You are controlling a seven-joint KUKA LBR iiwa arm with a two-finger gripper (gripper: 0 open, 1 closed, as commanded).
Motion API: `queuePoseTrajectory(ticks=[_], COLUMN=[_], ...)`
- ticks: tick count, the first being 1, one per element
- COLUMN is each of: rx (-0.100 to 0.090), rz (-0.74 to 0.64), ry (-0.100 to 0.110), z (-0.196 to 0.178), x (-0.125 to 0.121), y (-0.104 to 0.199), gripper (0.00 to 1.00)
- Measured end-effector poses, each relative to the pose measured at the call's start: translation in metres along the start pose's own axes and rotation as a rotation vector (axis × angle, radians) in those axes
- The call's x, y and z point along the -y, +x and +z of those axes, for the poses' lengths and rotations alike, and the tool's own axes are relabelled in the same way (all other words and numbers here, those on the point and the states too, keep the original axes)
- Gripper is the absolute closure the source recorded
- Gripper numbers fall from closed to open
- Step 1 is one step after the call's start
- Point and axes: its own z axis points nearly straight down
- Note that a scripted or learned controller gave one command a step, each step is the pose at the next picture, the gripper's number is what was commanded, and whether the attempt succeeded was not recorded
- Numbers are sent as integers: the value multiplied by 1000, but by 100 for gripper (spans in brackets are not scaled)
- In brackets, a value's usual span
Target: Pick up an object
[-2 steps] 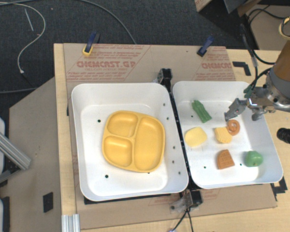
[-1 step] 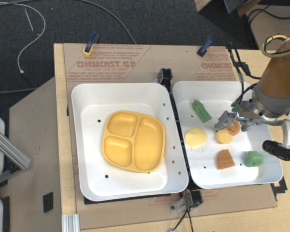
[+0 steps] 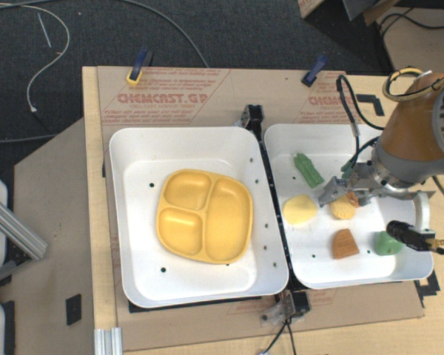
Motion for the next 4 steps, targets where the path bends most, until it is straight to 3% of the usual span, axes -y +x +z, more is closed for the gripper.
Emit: queuePoseTrajectory(ticks=[1, 2, 4], rx=[-1, 0, 2], rz=[0, -1, -3], ry=[3, -2, -8], z=[40, 27, -85], x=[0, -1, 2], y=[1, 1, 10], gripper=[0, 100, 100])
